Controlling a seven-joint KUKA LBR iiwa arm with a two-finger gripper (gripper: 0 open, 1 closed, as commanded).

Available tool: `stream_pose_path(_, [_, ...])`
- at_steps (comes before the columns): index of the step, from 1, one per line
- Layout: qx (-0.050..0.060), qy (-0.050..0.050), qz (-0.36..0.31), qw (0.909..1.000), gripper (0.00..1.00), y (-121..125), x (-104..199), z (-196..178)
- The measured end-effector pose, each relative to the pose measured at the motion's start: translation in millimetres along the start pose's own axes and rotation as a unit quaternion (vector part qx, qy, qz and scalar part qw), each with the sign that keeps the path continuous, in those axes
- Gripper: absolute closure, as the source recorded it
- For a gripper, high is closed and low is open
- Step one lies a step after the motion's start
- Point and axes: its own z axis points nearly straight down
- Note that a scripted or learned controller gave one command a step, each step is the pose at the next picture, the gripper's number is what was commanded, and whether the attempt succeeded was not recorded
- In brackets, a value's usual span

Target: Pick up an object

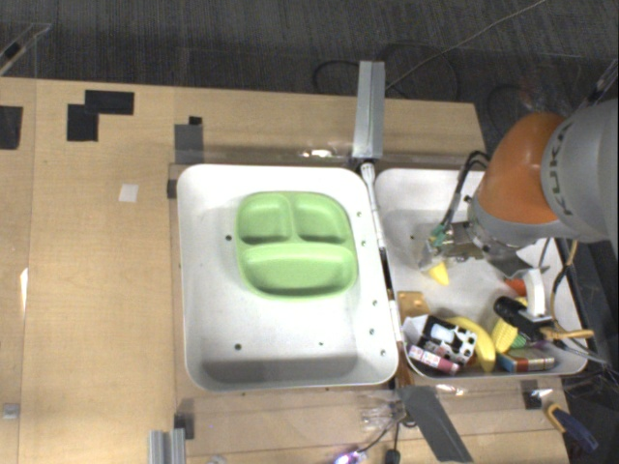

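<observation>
Gripper is hanging low in the right bin, just above a small yellow piece; whether it is clenched or released, I cannot tell. Nearest the camera, markers and yellow toys are crowding the bin's front edge. Leftward, a green divided tray is lying in the left bin, well apart.

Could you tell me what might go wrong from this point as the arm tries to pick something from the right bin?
1. The gripper sits just above a small yellow object; the piece is small and could slip aside instead of being grasped.
2. The heap of objects at the near end of the right bin is tightly packed, so a grasp there might catch several things or none.
3. The arm's cables hang close to the gripper and could snag.
</observation>
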Motion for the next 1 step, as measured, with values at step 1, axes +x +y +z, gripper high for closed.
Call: stream_pose_path(1, [0.008,-0.001,-0.035,0.9994,1.0,-43.8,27.3,-82.6])
